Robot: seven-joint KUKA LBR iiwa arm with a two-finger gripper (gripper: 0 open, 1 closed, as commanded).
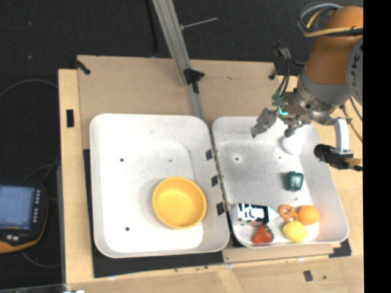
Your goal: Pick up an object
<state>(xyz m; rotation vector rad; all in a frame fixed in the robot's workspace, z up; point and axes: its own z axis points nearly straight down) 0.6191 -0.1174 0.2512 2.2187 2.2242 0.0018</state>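
My gripper [279, 126] hangs over the far part of the right bin [256, 163], its two fingers spread open with nothing between them. Just below it a small white rounded thing [292, 144] lies on the bin floor. Further toward the front sits a green object [294, 180]. In the front right corner lie an orange [309, 215], a yellow lemon [294, 231], a small orange ring-shaped piece [287, 212], a red strawberry [263, 234] and a black-and-white box [252, 212].
The left bin [122, 145] holds a yellow bowl [178, 201] near its front right. A grey metal rail [174, 38] slants down to the gap between the bins. A handheld pendant [21, 215] lies off the bench at the left.
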